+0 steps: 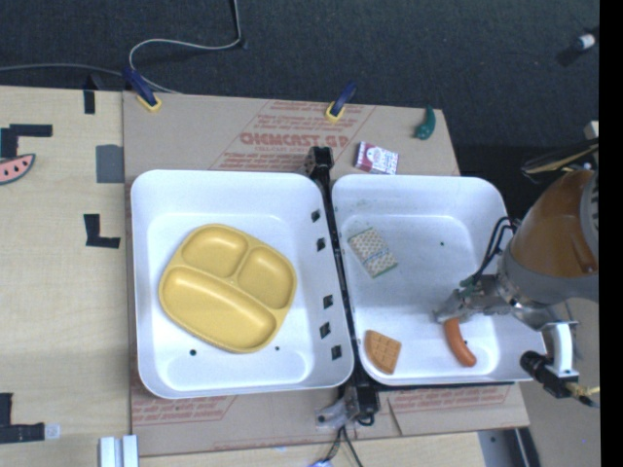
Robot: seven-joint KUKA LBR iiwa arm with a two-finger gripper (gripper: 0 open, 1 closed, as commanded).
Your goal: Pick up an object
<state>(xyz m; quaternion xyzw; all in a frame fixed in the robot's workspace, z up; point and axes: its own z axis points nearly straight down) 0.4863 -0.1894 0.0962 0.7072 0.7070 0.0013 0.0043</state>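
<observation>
Camera view shows my gripper (456, 309) low in the right white bin (419, 188), just above the orange sausage-shaped toy (460, 342) at the near right, placed for a grab; I cannot tell its state. The toy lies free.

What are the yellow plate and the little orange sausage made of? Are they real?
The yellow plate looks like moulded plastic: one even colour, smooth rounded dividers, a soft sheen. The orange sausage is probably a plastic toy too, since it looks uniformly coloured and slightly glossy, though it is too small to be sure.
</observation>
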